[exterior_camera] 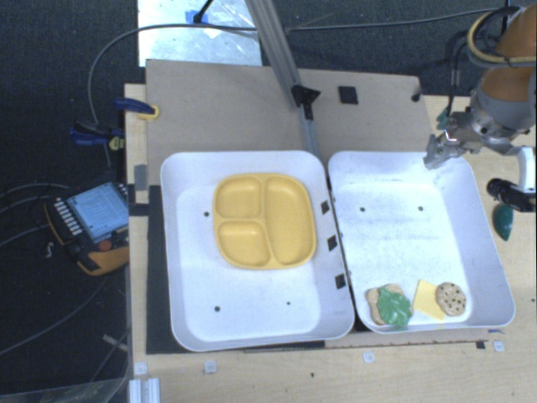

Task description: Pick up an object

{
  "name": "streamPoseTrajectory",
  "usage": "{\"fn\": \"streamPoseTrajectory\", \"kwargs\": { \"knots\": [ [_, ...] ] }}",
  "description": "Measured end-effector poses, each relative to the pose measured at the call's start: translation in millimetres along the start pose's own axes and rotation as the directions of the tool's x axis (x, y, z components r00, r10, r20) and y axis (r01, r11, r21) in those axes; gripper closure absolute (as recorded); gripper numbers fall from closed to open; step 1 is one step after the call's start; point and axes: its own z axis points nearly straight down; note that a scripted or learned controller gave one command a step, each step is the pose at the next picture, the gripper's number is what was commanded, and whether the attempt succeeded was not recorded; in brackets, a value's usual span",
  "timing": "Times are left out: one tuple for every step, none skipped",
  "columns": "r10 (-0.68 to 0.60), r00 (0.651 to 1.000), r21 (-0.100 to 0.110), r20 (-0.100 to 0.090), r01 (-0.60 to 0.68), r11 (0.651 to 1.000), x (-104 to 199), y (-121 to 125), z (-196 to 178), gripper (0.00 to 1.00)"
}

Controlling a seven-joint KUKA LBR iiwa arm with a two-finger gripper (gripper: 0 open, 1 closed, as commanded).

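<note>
Bench (210, 107): brown board carrying two shallow white bins side by side.

Left bin (189, 309): holds one yellow divided plate (265, 221), three compartments, lying flat toward the bin's far edge and nearer its right wall than its left.

Right bin (403, 225): three small items grouped at the near edge. A green leafy piece (396, 306) lies over a tan round piece (377, 300) near the near-left corner. Just beside them to the right, a yellow cheese slice (428, 299), and touching its right side a round chocolate-chip cookie (451, 298), close to the near-right corner.

Arm (508, 74): grey with orange band, entering from the right. Gripper (438, 151): positioned at the far-right corner of the right bin, over its rim, well apart from the items at the near edge. Nothing is seen between the tips; whether the pincer is spread or pressed together cannot be told at this angle.

Off the bench, left: a handheld controller with blue screen (94, 217) and cables on dark carpet.
</note>
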Motion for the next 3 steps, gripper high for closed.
{"fn": "streamPoseTrajectory", "kwargs": {
  "knots": [
    [-0.001,1.000,0.000,-0.001,0.001,1.000,-0.2,1.9,-41.3,1.00],
    [-0.003,1.000,0.004,-0.003,0.003,1.000,47.6,7.5,-42.6,1.00],
    [-0.003,1.000,0.005,-0.003,0.003,1.000,99.6,1.4,-50.0,1.00]
  ]
}}
